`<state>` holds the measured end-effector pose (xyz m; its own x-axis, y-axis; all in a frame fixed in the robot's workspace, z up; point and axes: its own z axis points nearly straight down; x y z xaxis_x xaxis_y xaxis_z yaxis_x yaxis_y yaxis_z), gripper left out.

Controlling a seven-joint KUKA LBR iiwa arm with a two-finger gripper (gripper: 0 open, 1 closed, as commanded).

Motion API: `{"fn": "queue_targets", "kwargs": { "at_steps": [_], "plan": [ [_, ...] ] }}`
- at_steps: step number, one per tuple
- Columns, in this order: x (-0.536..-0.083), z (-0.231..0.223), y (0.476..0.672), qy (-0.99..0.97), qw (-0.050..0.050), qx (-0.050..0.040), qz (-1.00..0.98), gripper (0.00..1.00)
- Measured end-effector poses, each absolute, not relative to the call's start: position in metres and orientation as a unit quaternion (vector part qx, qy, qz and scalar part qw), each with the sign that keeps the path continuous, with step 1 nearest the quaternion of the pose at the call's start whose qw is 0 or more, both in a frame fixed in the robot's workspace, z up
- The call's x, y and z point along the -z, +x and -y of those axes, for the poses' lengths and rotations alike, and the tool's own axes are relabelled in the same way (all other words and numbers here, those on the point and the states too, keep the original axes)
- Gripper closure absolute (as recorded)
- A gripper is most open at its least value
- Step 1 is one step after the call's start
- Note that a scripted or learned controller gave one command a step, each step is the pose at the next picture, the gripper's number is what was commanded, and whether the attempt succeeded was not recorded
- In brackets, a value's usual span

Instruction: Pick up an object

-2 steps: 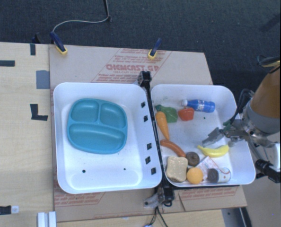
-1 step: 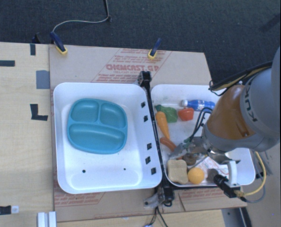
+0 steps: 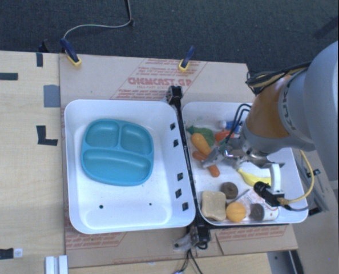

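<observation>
Two white bins [image 3: 78, 170] side by side, one blue plate [image 3: 117, 152] at nine o'clock, two yellow clamps [image 3: 71, 54] up at twelve.
</observation>
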<state>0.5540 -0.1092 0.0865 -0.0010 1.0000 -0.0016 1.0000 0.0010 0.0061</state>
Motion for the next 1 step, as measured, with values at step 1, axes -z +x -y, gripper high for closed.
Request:
{"fn": "queue_targets", "kwargs": {
  "at_steps": [1],
  "plan": [
    [-0.0961,0.1101,0.5536,0.707,0.003,-0.0006,-0.707,1.00]
  ]
}}
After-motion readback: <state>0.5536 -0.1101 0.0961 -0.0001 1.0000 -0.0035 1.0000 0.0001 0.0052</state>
